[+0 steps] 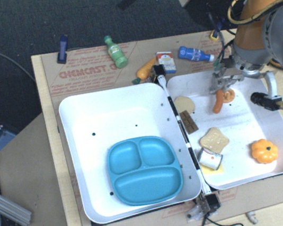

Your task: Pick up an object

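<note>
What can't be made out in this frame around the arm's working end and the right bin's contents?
- Gripper: too small and blurred, seen from above, to show any contact with the orange sausage-like piece.
- Small can: label too small to read.
- Arm: cut off by the camera view's right edge.
- Carton above the bins: print unreadable.

2 white bins (82,146), 1 blue tray (144,169), 2 bottles (116,51).
</note>
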Robot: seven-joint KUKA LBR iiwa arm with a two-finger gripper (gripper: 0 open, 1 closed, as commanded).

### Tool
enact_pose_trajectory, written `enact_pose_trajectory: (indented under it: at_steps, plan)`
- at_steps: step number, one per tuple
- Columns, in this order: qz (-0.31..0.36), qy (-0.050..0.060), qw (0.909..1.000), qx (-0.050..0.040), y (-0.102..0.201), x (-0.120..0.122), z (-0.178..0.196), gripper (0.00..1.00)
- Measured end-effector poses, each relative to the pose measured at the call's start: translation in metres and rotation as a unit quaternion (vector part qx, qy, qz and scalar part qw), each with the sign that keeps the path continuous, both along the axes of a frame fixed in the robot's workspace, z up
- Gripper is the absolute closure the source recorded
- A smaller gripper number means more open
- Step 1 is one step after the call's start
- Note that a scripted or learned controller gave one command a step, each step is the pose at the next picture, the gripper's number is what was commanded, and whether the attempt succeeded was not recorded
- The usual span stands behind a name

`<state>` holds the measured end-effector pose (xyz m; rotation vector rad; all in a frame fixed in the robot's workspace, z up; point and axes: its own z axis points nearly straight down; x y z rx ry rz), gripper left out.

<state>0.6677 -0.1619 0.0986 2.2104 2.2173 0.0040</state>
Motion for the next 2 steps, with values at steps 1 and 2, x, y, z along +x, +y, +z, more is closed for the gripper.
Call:
enact_pose_trajectory:
  at_steps: [1,2]
  plan:
    - [-0.001,0.005,1.0000,0.0031,0.041,-0.059,0.083,1.00]
    - [-0.001,0.005,1.0000,0.0036,0.092,-0.089,0.109,1.00]
